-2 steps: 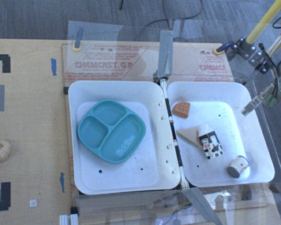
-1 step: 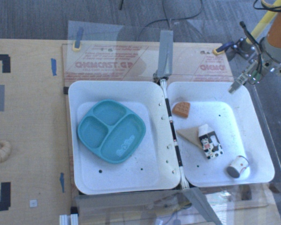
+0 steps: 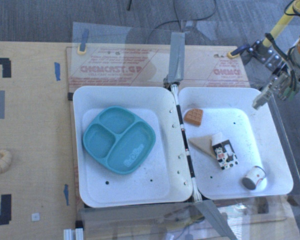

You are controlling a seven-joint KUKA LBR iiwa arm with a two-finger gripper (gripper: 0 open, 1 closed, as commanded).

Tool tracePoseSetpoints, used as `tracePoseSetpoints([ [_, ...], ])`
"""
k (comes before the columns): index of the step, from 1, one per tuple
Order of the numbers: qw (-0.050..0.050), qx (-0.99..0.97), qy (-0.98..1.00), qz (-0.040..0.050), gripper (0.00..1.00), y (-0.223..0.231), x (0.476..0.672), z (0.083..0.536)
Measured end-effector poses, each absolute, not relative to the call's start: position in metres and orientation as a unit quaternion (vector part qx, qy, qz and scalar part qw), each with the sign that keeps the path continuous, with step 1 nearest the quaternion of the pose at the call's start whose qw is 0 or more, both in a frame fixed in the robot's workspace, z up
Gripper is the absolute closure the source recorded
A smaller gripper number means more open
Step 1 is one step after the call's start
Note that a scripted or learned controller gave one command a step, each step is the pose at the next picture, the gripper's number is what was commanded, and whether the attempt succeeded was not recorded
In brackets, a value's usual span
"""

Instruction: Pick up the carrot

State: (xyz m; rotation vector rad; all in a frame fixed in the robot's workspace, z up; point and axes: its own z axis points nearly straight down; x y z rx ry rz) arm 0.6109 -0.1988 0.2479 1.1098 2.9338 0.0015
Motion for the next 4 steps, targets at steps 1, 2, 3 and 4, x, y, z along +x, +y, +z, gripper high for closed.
tracePoseSetpoints([
  [1, 0.004, 0.275, 0.962, 0.0002, 1.0, -0.222, 0.629, 0.221],
  [2, 0.003, 0.199, 0.98, 0.0001, 1.0, -0.221, 0.601, 0.232],
  [3, 0.003, 0.088, 0.996, 0.0002, 1.0, -0.221, 0.594, 0.216],
  [4, 0.003, -0.059, 0.998, 0.0001, 1.0, -0.222, 0.567, 0.213],
])
